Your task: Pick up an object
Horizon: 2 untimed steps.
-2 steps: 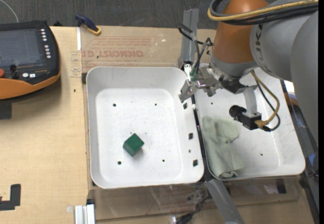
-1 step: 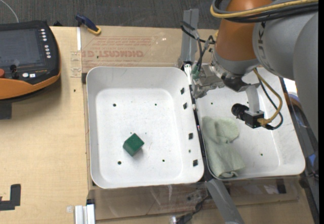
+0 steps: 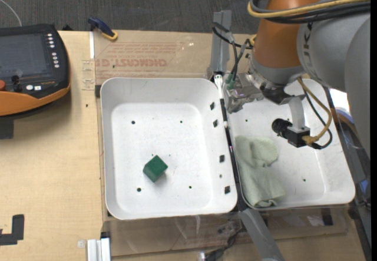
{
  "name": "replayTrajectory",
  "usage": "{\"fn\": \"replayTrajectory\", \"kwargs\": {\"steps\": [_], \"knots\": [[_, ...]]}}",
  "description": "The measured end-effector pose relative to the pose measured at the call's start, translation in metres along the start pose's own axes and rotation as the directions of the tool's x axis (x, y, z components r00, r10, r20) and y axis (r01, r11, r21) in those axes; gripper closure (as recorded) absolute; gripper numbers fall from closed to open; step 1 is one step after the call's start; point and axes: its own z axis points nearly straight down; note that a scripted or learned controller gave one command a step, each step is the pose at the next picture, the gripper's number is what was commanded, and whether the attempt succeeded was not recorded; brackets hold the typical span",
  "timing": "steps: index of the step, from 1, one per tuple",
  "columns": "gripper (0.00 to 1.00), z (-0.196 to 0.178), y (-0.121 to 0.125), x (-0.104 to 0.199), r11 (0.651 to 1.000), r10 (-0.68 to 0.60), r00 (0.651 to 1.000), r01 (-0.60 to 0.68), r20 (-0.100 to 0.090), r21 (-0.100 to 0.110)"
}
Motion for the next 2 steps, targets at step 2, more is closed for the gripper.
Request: {"fn": "replayTrajectory", "kwargs": {"steps": [2], "knots": [[1.0,0.017,0.027,0.039,1.0,0.031,1.0,-0.031,-0.001,-0.002]]}}
